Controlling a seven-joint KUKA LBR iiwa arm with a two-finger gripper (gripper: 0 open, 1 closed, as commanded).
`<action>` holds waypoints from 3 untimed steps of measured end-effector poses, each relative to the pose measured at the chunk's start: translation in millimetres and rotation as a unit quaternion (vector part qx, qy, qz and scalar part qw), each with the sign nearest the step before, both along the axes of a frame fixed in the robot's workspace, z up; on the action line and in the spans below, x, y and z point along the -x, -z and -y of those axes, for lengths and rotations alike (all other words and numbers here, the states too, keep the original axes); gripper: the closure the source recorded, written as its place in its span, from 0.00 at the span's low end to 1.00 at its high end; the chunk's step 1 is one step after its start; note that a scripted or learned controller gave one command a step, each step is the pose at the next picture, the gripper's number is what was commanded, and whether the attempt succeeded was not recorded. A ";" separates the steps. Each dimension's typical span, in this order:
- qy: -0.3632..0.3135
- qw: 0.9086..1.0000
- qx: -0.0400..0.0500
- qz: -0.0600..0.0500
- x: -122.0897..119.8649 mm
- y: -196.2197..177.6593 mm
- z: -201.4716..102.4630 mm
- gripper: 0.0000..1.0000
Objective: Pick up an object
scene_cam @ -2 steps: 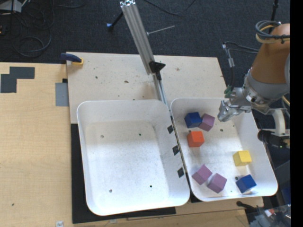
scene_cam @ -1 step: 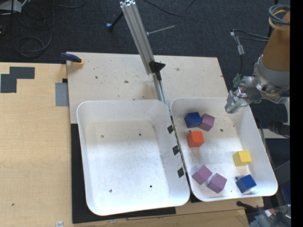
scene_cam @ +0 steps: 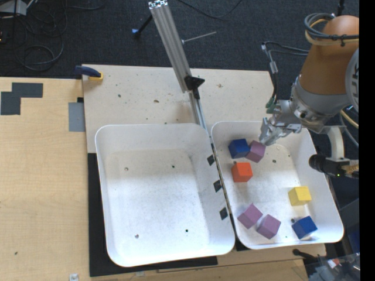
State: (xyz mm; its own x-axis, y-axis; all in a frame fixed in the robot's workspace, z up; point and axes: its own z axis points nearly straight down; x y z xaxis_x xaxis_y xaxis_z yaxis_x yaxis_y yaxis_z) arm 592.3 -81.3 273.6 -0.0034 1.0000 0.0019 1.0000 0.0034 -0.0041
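The right bin (scene_cam: 328,183) holds several small cubes. A blue cube (scene_cam: 238,147) and a purple cube (scene_cam: 256,151) sit side by side near its back, with an orange cube (scene_cam: 242,171) just in front of them. A yellow cube (scene_cam: 299,195) lies toward the right wall. Two purple cubes (scene_cam: 251,215) (scene_cam: 269,226) and another blue cube (scene_cam: 304,227) rest near the front. My gripper (scene_cam: 268,135) hangs at the back of this bin, its tip just above and right of the rear purple cube. Nothing shows between its fingers.
The left bin (scene_cam: 117,157) stands beside the right one, a divider with black clips between them. A slanted aluminium bar (scene_cam: 176,54) rises behind the bins. A small clamp (scene_cam: 89,72) lies at the board's back left corner.
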 end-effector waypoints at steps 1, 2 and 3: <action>0.000 1.000 0.000 0.000 -4.7 9.8 -53.1 1.00; 0.000 1.000 0.000 -0.001 0.8 28.3 -109.3 1.00; -0.001 1.000 0.000 -0.001 14.2 43.9 -163.5 1.00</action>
